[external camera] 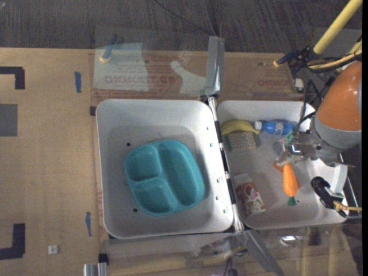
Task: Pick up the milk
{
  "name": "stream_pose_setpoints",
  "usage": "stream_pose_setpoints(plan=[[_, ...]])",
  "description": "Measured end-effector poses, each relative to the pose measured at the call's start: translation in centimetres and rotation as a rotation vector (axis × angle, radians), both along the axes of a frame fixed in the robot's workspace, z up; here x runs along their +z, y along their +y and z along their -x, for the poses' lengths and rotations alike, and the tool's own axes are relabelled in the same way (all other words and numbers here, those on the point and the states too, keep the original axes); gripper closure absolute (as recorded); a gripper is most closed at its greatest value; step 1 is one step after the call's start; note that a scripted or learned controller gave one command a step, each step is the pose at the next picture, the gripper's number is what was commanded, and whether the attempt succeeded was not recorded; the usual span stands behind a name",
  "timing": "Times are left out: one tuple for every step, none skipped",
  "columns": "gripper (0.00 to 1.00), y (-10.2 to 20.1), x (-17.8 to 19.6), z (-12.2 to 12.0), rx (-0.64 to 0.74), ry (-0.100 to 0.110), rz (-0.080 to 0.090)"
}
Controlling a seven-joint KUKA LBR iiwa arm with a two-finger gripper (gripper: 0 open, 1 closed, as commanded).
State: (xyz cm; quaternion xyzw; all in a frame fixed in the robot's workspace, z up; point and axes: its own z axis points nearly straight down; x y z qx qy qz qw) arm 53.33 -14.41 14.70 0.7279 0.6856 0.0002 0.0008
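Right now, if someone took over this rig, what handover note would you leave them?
Gripper: over the right bin, just above the carrot; grip state unclear.
Milk carton: lying in that bin's lower-left corner as viewed, apart from the gripper.
Done: nothing; the milk is not lifted.
Left: move to the carton, grasp it, lift it.

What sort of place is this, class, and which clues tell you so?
Probably a robotics lab: a grey-and-orange robot arm reaches over one of two white bins on a tape-marked bench, and that bin holds a carrot and a banana.
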Motion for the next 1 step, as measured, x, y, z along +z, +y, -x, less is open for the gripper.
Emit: stream_pose_setpoints(plan=[[1.0,7.33,5.05,-2.23,0.127,0.0,0.0]])
